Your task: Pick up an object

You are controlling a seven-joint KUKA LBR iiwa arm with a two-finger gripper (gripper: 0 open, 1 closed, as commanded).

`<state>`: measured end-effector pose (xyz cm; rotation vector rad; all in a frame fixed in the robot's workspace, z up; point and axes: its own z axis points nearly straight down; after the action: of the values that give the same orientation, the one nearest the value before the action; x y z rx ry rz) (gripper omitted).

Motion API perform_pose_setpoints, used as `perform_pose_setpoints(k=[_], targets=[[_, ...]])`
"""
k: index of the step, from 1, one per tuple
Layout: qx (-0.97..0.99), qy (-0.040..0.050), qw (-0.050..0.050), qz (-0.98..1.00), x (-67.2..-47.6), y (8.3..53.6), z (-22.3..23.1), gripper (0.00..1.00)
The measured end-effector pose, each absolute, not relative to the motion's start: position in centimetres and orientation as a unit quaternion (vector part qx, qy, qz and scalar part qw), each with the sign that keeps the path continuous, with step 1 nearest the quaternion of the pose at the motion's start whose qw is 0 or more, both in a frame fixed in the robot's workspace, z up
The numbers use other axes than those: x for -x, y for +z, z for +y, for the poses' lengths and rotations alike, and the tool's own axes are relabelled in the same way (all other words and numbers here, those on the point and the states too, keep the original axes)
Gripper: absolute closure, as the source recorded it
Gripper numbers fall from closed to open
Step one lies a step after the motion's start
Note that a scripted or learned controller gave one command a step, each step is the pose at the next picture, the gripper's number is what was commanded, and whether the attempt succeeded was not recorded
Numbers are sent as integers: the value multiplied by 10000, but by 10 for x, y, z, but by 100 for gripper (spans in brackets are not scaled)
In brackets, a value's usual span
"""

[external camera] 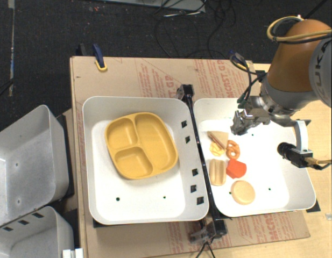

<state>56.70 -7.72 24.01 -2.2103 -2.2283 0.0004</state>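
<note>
Toy food clustered by left wall of right bin [295,144], gripper [242,123] poised above its far-left part.
Finger state: cannot tell. Pretzel [233,150], red piece [236,169], round bun [243,192] prob. light, stiff, slick plastic; best gripped across narrow sides.

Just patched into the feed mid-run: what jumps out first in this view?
The yellow divided plate stands out, lying alone in the left bin. In the right bin a cluster of toy food lies near the left wall: a pretzel, a red piece and a round tan bun. The gripper hangs above that bin's upper part, beyond the cluster.
</note>
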Motion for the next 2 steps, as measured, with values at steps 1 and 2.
perform_pose_setpoints(k=[1,2], targets=[[7046,0,6,-7096,-569,238,-34,100],[7042,-5,1,-7100,-565,244,17,100]])
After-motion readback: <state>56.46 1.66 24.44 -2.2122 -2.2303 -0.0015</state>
